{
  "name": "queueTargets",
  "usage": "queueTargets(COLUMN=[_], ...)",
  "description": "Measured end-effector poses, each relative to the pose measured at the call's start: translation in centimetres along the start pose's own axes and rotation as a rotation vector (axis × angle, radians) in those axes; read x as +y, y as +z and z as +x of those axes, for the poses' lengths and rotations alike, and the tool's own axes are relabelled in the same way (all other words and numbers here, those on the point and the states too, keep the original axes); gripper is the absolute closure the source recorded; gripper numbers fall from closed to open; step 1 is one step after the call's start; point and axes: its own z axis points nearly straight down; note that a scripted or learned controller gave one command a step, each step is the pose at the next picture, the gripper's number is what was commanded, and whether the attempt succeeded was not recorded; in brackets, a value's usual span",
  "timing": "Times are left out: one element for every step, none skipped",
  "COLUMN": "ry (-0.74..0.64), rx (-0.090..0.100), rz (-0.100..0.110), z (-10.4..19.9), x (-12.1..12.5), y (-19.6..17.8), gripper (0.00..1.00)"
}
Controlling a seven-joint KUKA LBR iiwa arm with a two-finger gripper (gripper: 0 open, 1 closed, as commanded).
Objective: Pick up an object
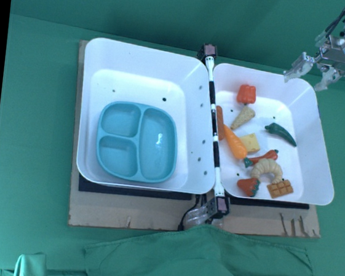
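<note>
Tool [308,72]: two fingers spread apart, nothing between them, poised over the far rim of the right bin [321,160], likely staged ahead of a descent.

Pickable stock, right bin: red pepper [247,94] nearest the tool; green chilli [281,133]; carrot [234,142]; pale cone-shaped piece [243,117]; shrimp [267,170]; waffle piece [280,188]. Items lie loosely scattered, some touching, so isolated ones look easier to take.

Left bin [100,64]: one blue divided plate [137,141].

Worktop [38,119]: green cover; cardboard sheet [127,212] under both bins; rumpled green cloth [207,265] at the near edge.
</note>
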Motion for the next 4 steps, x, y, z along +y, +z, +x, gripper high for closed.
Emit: queueTargets(ry=[0.001, 0.0, -0.001, -0.001], rx=[0.0, 0.0, 0.001, -0.001], rz=[0.005, 0.003, 0.006, -0.003], z=[-0.3, 0.1, 0.9, 0.7], x=[-0.2, -0.7, -0.1, 0.1], y=[6.0, 10.2, 15.3, 15.9], gripper=[0.0, 0.0, 0.0, 0.0])
